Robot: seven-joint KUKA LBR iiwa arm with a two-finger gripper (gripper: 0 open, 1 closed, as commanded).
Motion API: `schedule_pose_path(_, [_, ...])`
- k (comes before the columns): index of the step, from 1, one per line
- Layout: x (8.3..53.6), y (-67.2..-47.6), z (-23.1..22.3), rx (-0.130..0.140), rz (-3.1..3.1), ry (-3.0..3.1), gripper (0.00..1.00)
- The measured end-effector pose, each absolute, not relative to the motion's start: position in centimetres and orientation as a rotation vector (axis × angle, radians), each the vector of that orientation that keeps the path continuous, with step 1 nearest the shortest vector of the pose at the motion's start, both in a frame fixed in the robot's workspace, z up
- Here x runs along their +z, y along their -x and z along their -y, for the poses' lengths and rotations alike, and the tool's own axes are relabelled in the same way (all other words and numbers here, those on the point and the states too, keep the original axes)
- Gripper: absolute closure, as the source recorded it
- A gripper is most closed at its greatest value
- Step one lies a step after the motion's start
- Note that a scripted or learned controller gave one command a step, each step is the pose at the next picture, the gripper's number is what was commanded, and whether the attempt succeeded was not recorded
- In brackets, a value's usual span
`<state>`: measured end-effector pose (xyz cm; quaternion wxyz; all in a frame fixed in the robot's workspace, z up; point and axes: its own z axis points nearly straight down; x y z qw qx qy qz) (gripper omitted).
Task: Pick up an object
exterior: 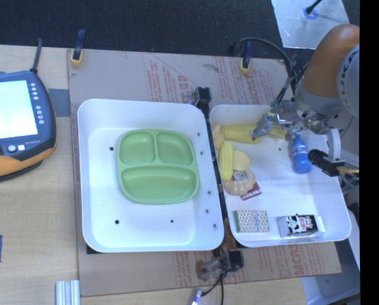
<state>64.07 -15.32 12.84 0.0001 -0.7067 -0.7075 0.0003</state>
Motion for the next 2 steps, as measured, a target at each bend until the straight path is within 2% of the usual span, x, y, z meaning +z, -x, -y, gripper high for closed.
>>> schedule_pose_path(1, [13.7,-65.6,20.8,0.0,2.222,2.22,0.0])
schedule_pose_path(2, [9.2,-65.6,21.1,0.004,2.223,2.215,0.0])
